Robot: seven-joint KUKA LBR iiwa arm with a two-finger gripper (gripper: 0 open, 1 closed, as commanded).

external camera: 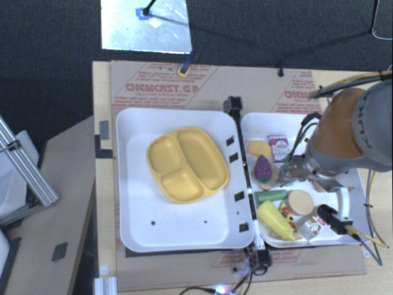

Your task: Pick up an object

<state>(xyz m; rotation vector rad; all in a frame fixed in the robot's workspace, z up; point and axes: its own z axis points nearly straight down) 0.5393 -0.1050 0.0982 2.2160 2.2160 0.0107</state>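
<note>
Arm low over the right shallow white bin (pixel 350 235), nothing lifted yet.
The end effector (pixel 287 172) sits just beside the purple toy eggplant (pixel 263 167); I cannot tell its state, and the grasp and lift remain.

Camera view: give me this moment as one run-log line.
arm: over right bin | gripper: beside purple toy | grasp: cannot tell | yellow tray: in left bin
</note>
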